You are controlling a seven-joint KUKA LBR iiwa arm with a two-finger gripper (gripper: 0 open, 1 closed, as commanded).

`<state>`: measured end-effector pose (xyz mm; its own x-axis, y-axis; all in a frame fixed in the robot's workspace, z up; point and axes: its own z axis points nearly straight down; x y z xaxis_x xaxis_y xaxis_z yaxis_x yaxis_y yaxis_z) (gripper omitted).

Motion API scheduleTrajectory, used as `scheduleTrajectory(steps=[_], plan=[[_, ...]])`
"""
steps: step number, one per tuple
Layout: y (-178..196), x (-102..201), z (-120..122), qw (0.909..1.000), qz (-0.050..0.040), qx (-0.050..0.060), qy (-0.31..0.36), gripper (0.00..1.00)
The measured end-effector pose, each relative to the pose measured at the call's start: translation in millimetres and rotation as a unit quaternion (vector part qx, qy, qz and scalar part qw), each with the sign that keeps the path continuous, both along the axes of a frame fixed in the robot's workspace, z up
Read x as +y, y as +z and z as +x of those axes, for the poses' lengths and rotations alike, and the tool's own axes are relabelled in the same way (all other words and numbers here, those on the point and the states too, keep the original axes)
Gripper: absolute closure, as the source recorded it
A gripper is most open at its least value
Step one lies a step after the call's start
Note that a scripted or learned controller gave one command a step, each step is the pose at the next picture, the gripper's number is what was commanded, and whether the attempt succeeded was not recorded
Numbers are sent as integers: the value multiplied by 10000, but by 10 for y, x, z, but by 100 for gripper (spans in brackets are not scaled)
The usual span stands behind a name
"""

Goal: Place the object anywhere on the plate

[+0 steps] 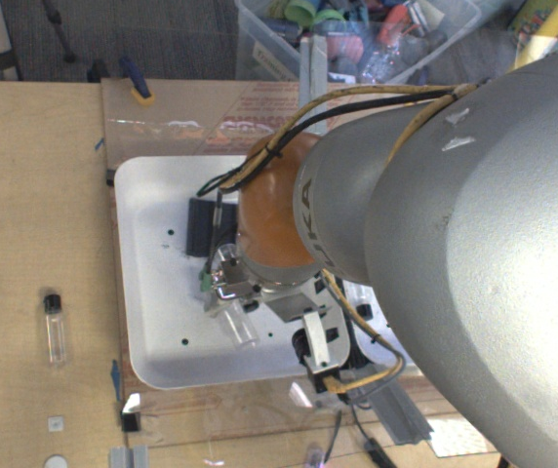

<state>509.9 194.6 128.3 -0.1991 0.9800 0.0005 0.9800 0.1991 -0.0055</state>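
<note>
because the arm [435,222] fills most of the frame and covers the right-hand side of the bench, you should treat this moment as poorly observed. the gripper [228,286] sits low over the white bin [152,261], below the orange band [269,217], and i cannot tell how it stands or whether it has anything in it.

risks, as judged from this view:
- no plate can be made out; if it lies under the arm, any release would be aimed blind and the object could land beside it.
- a clear, tube-like piece [240,330] lies on the bin floor just below the tool. whether it is the task's object or part of the tool is uncertain; if it is the object, it looks smooth and round, so it may roll or slip out of a pinch.
- the cables [377,96] looped over the wrist could snag as the arm turns.

containers:
- the white bin under the tool holds a black block-like item [199,227] just above the tool and touching or nearly touching it.
- a clear tub [357,18] far above the tool is heaped with mixed coloured items.
- a small vial [55,328] lies on the bare bench, well to the left of the tool and outside the bin.
</note>
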Motion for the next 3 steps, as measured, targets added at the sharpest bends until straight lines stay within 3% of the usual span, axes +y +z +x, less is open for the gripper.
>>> scheduleTrajectory(steps=[1,2,3], plan=[[-382,204,-267,9976,16,-74,-690,100],[14,194,-88,9906,6,-26,1368,100],[-400,197,465,9639,17,-62,2662,100]])
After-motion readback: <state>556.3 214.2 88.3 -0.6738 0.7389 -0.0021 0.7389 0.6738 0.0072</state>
